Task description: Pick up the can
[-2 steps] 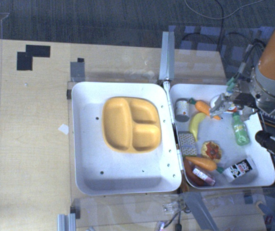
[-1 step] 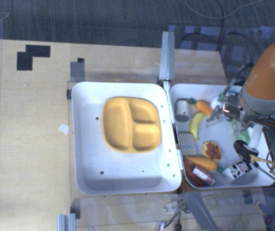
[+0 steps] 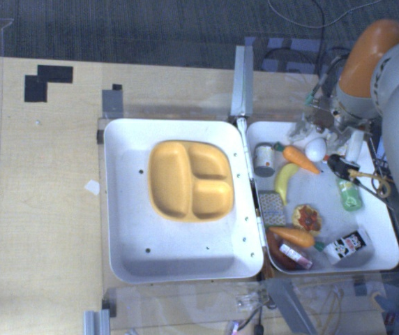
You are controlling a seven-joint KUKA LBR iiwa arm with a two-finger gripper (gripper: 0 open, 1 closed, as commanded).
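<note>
Your small grey metal can stands against the right bin's left wall. An orange carrot and a curved yellow banana crowd its right side; a grey mesh piece lies below. Above it looks open.

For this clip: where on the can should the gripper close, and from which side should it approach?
Probably across the can's round body, coming straight down. It seems to stand upright in the right bin's far-left corner, close to the wall, with the banana just beside it, so side approaches look cramped.
</note>
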